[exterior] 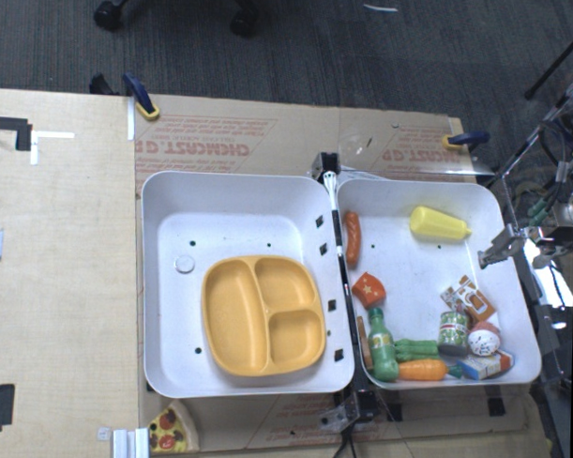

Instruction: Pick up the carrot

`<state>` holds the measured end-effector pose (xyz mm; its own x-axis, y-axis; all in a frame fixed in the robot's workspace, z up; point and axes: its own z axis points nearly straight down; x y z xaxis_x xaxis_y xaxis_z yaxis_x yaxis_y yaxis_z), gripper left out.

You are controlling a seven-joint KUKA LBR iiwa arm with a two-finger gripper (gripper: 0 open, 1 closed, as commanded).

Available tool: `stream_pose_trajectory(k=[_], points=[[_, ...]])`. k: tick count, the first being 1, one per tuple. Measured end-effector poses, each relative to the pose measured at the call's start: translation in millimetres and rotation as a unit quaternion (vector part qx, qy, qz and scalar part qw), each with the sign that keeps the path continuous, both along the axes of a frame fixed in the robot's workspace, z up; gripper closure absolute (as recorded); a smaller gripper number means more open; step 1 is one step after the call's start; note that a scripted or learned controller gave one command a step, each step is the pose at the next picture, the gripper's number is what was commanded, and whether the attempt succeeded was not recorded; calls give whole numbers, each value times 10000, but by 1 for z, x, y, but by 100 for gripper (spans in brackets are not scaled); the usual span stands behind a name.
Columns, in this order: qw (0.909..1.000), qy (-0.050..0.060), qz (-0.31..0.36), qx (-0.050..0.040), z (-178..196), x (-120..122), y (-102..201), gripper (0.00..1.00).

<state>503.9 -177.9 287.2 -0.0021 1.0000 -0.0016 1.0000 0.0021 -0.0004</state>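
Two shallow white bins sit side by side on the surface; the carrot (422, 370) lies in the right bin (412, 265), flat against the wall at that bin's 6 o'clock. The fingers (497, 252) hang over the same bin's rim at about 3 o'clock, a grey metal shape reaching in from the right, well apart from the carrot, which lies toward their 7 o'clock. Whether they are spread or pressed together cannot be told (they are small and blurred here), and nothing shows between them.

The carrot is a smooth orange taper lying sideways and is crowded. A lumpy green vegetable (416, 349) touches it along its 12 o'clock side, and a glossy green bottle (381, 342) stands just beside its 9 o'clock end. A flat blue-and-orange box (484, 365) lies at its 3 o'clock end. Between the carrot and the fingers stand a small can (454, 328) with a green label, a pale ball (483, 343) with a red mark, and a brown-and-white carton (469, 300).

Farther off in the same bin, a red piece of toy food (369, 290) and a reddish sausage (352, 237) lie near the 9 o'clock wall. A rounded yellow piece (439, 223) rests toward 12 o'clock.

The left bin (174, 219) holds a yellow plastic plate (263, 314) with three compartments (rounded corners, matte finish). A toy pizza slice (168, 431) lies on the cardboard at that bin's 7 o'clock corner.
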Motion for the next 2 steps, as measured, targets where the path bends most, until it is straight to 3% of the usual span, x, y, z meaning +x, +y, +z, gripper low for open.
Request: stream_pose_trajectory(k=[1,2], points=[[9997,0,231,4,-51,-25,53,0],[9914,3,1309,9,-114,-25,71,0]])
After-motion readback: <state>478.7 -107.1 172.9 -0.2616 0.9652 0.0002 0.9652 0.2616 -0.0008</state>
